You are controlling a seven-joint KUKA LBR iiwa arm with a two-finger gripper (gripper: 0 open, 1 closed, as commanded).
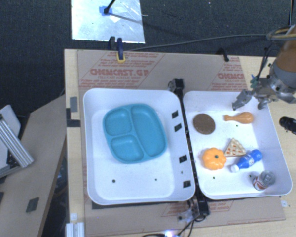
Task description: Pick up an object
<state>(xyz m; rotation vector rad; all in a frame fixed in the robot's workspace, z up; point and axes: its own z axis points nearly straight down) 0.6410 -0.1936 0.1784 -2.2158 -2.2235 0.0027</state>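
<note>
Two white bins sit side by side on my bench, seen from the one overhead camera.

Left bin point(96, 181): one blue divided tray point(134, 133), three compartments, lying flat near the middle.

Right bin point(278, 147), contents as I count them:
- brown round cookie point(204, 123), toward the upper left;
- tan drumstick point(240, 117), just right of the cookie, lying on its side;
- orange pumpkin point(213, 158), lower middle;
- pizza slice point(234, 147), just beside the pumpkin on its right;
- blue bottle point(247, 160) with a white cap, lying tilted, close below the slice;
- small can point(263, 179), near the lower right corner.

Arm: grey, orange band, reaching in from the right. Its pincer point(251, 100) hangs over the upper edge of the right bin, above the drumstick. I see the fingers point(240, 100) spread apart, moderately wide, with nothing between them. Whether a fingertip touches the bin floor I cannot tell. Every item lies loose in the bin, none lifted.
</note>
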